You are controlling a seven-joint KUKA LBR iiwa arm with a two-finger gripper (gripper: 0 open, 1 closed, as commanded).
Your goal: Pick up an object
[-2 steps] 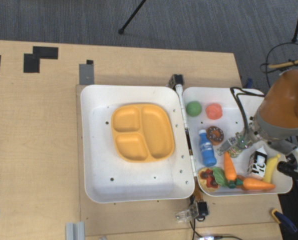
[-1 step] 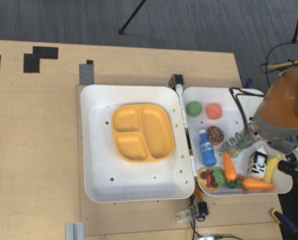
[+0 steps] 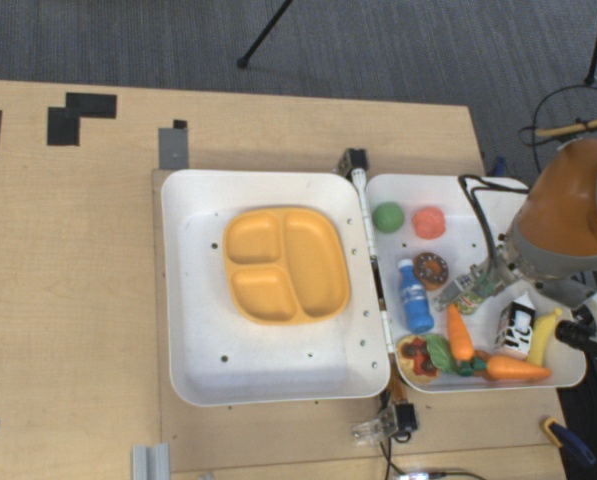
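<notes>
The right bin holds several small items. A green ball and a red ball lie at its far side. A blue bottle and a brown round piece sit near the middle. Two carrots, a green leafy piece, a yellow banana and a black-and-white item crowd the near side. My gripper hangs low over the bin's middle, just above the upright carrot's top and right of the brown piece. Nothing visible is held in it.
The left bin carries a yellow divided plate. The arm's orange band and grey wrist cover the right bin's right side. Black cables loop over the right bin's far edge. A clamp sits below the bins.
</notes>
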